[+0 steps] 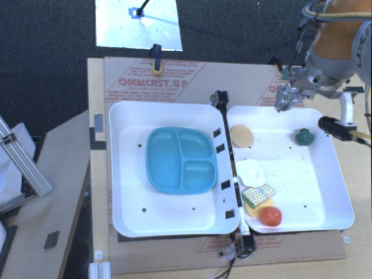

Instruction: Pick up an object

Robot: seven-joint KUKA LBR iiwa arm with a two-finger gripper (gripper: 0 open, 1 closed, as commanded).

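The right bin [331,173] holds a tan round disc [242,136] near its left wall, a dark green lump [304,136] at the right, a white round piece [250,172], a patterned yellow-green block [258,195] and a red ball [270,215] near the front. My gripper [283,103] hangs above the bin's far edge, up and left of the green lump, with nothing seen in it.
A blue divided plate [180,160] lies in the left bin [125,173]. A black divider [228,156] runs between the bins. A yellow clamp [157,60] sits at the board's far edge. A black part [334,127] of the arm overhangs the right bin's far right.
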